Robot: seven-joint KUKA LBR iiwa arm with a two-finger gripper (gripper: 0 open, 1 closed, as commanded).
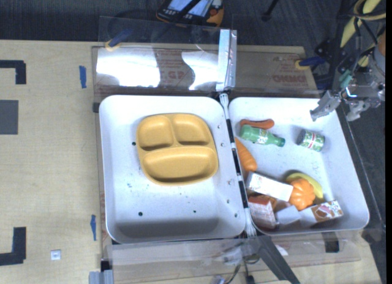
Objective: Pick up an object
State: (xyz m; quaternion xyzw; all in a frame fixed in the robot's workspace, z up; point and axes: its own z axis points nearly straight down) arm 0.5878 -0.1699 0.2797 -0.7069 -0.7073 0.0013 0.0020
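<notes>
Cartons point(288, 206) crowd the near end of the right bin point(358, 172), with an orange pepper point(301, 194) and a banana point(306, 181) just behind; farther back lie a green bottle point(261, 135), a small can point(311, 141) and a sausage point(257, 123). Over that bin's far right corner hangs the gripper point(334, 106), its fingers apart and clamped on nothing. Across the divider, the left bin point(116, 172) holds a yellow divided tray point(177, 147).

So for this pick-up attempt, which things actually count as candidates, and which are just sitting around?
Job: pincer over the right bin; in that bin, green bottle, small green can, carrot, sausage, banana, white carton.

Lying about: yellow divided tray in left bin; handheld controller beyond the bench.
</notes>
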